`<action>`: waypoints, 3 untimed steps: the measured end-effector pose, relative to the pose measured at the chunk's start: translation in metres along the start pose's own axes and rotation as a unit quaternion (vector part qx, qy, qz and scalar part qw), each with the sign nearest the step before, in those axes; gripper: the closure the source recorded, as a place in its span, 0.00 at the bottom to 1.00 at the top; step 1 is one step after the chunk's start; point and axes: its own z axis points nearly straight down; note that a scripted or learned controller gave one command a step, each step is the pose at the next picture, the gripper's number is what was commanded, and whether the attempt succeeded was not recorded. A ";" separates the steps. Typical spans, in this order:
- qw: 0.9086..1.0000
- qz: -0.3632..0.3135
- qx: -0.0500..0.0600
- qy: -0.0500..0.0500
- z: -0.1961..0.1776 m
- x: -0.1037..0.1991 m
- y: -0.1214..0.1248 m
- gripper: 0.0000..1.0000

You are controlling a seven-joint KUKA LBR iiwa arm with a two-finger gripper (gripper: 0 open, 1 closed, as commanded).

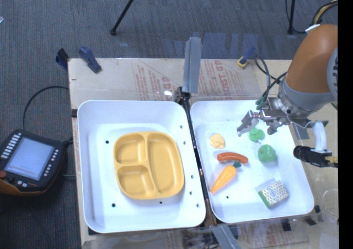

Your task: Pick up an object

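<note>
Hovering over the back part of the right bin (306, 201), the end effector (255, 124) hung from the grey arm (309, 71) that came in from the right side. Its metal fingers were just above a small green object, maybe a broccoli toy (255, 135), and seemed to touch it or nearly touch it. From where I stood I could not tell if the fingers were closed or released, and I could not see anything clearly between them.

Inside the same bin several toys lay apart from each other. A pale yellow piece (217, 141) lay close to the left wall. Just in front of it was a red sausage (232, 158), and in front of that an orange carrot (224, 179) lay tilted, its green end touching the sausage. A round green ball (267, 153) was near the broccoli toy, toward the right. A small green-and-white packet (273, 193) lay in the front right corner.

The left bin (88, 132) carried a yellow tray with three compartments (149, 165). Both bins stood side by side on the table (127, 80). A handheld control screen (30, 161) lay on the floor to the left.
</note>
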 end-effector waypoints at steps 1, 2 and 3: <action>0.995 -0.097 0.000 0.000 0.134 0.015 -0.017 0.00; 0.996 -0.094 0.002 0.001 0.125 0.014 -0.018 1.00; 0.997 -0.072 -0.004 -0.001 0.030 0.079 0.005 1.00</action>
